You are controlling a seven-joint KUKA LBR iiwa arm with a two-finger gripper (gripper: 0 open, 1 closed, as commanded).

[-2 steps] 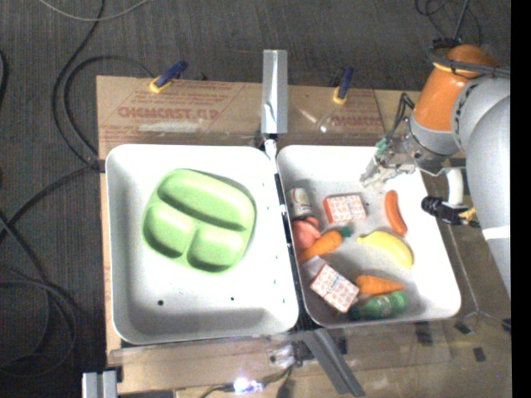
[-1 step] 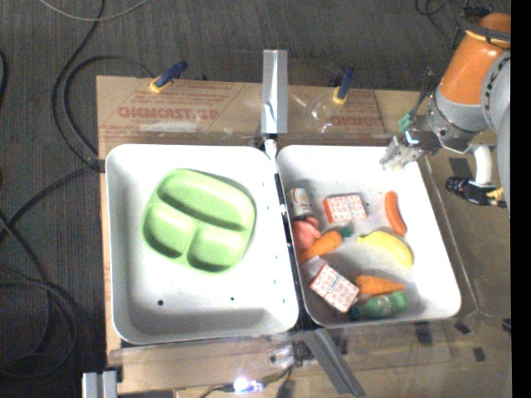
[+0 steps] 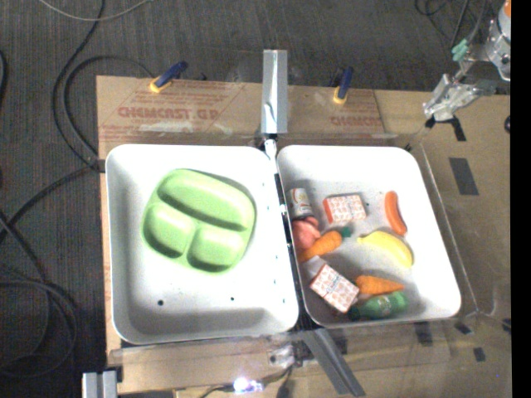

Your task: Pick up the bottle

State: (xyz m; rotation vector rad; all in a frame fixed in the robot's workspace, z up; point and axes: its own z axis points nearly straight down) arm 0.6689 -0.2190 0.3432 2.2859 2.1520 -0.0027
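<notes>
cardboard-topped bench (image 3: pixel 191 110) holds two bins; the gripper (image 3: pixel 449 99) hangs empty, slightly parted, well off the green bottle (image 3: pixel 382 305) wedged against the right bin (image 3: pixel 431 214) front wall under a carrot (image 3: pixel 378 286), so a grab may snag the carrot

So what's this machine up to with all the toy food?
The grey robot arm's gripper hangs at the upper right, outside the right white bin, holding nothing. Its target, the green bottle, lies untouched at that bin's near edge, under an orange toy carrot. The left white bin holds a green sectioned plate.
</notes>
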